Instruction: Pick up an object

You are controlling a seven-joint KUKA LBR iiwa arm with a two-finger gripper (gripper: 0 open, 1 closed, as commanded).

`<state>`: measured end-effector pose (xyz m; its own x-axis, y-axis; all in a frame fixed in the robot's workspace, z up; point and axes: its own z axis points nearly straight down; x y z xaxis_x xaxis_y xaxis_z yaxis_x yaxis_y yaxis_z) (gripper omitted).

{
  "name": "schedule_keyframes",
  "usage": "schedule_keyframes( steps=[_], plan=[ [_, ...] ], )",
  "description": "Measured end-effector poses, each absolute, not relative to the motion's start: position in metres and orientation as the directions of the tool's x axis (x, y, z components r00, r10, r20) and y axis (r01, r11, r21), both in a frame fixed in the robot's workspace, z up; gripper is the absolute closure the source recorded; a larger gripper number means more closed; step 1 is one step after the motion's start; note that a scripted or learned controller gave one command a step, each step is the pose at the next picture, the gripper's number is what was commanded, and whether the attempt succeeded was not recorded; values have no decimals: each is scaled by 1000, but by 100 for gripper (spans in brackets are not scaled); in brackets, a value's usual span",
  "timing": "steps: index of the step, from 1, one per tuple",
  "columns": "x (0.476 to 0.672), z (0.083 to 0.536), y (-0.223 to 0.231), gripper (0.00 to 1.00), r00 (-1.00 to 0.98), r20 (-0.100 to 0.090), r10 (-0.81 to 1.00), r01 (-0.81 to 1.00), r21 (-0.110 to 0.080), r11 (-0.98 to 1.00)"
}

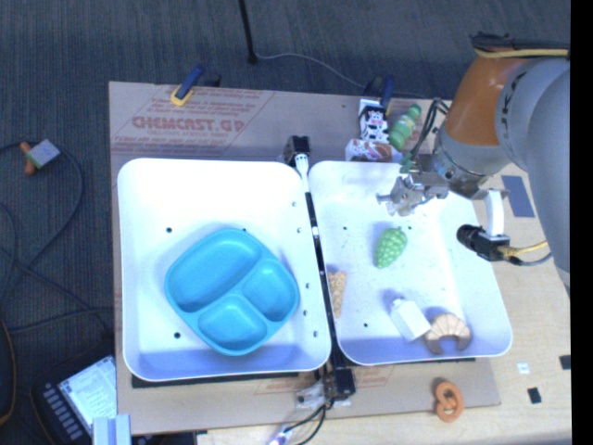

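1. White plastic forms both shallow bins: the left bin [139,248] carries a blue divided tray [232,290] lying flat near its middle, and the right bin [482,286] carries the loose items, so every candidate for picking sits on the arm's side of the bench.
2. Green and bumpy, the grape-like toy [391,247] lies near the middle of the right bin, apart from the other pieces; its isolation makes it, on this evidence, the likeliest target.
3. The gripper [405,197] hangs over the upper part of the right bin, just above the green toy in the view and not touching it. Nothing lies between its fingers. Whether they stand apart or together cannot be told, as they blur into the metal of the wrist.
4. A small white block [408,320] and a tan croissant-shaped toy [448,332] rest close together near the bin's lower edge; a pale orange piece [336,290] lies against the wall between the two bins, where a grasp would be cramped.
5. Judgement: the pick is not yet made; the arm appears poised for a descent, and would need a short shift toward the lower edge to centre on the green toy.
6. An orange ring [449,400] lies on the board outside the bins.
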<state>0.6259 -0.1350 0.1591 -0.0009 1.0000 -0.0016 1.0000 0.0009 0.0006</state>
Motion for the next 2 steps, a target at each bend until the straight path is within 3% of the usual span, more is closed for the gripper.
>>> schedule_keyframes(
  steps=[1, 2],
  plan=[
    [668, 130, -126, 100, -1, -1, 1000, 1000, -1, 1],
    [668, 135, -96, 100, -1, -2, 1000, 1000, 0, 1]
  ],
)
